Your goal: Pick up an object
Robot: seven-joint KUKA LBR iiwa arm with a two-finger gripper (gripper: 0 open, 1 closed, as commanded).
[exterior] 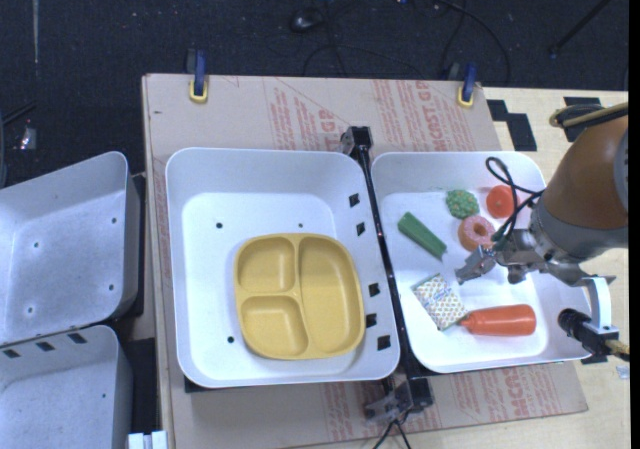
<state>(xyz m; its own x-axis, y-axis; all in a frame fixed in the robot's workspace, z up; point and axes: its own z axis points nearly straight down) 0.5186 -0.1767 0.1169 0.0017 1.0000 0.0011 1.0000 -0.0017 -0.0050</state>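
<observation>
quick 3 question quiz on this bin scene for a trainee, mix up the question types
1. True or false: the yellow divided tray lies in the right bin.
2. Which item lies nearest the gripper? A) pink donut B) green broccoli C) orange carrot
3. Fill in: the patterned packet lies just left of the ____.

Key: 1 false, it is in the left bin; 2 A; 3 carrot.

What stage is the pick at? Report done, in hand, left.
Done: the claw is down in the right bin, among the toys. In hand: nothing visibly held; it sits beside the pink donut. Left: grasp and lift an object.
</observation>
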